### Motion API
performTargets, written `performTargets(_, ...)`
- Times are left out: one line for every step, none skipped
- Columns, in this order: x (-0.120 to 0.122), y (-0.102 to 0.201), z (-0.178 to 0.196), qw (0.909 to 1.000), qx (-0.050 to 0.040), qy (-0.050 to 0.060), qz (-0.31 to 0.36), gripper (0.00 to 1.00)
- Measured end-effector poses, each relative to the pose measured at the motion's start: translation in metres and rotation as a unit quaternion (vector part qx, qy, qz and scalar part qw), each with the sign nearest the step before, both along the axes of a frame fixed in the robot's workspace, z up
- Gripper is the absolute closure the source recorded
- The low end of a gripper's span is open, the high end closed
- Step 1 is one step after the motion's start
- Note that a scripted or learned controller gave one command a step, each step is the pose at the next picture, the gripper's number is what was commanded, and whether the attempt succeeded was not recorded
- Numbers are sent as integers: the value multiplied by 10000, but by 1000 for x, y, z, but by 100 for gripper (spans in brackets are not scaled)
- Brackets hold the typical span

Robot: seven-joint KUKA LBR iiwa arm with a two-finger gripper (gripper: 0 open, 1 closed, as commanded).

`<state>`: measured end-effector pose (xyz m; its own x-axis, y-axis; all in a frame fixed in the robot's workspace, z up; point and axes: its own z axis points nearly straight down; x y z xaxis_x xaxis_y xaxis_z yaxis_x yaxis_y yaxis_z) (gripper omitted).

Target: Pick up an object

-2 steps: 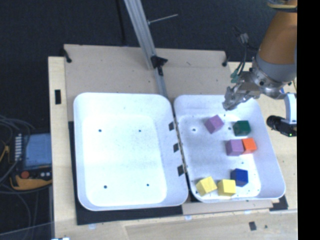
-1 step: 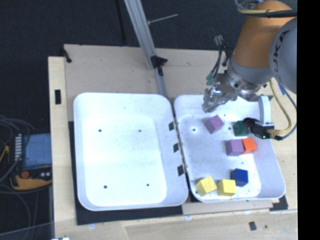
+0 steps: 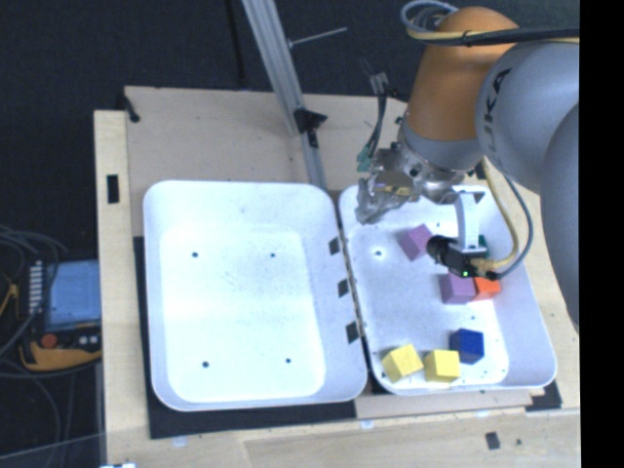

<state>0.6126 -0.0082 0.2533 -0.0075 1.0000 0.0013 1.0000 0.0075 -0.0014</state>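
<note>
Grey, rounded arm (image 3: pixel 536 115) with a glossy orange band (image 3: pixel 453 76) above the wrist; thin dark cables loop beside it; metallic gripper (image 3: pixel 375 203) assembly carries a small green light.

I see two bins side by side on the bench (image 3: pixel 195 130), the left bin (image 3: pixel 239 291) and the right bin (image 3: pixel 526 344) touching along their inner rims. My arm (image 3: pixel 468 76) reaches in from the right, its gripper (image 3: pixel 375 201) over the far left corner of the right bin. In that bin, one block (image 3: pixel 416 242) lies toward the far middle. Right of it and nearer, two blocks (image 3: pixel 458 289) (image 3: pixel 487 285) sit touching. Along the near edge lie two blocks (image 3: pixel 402 363) (image 3: pixel 442 365) side by side, with another (image 3: pixel 469 344) just right of them.
</note>
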Motion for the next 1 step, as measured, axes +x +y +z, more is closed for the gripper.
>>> performTargets(11, 53, -14, 10000, -3, -9, -1, 100)
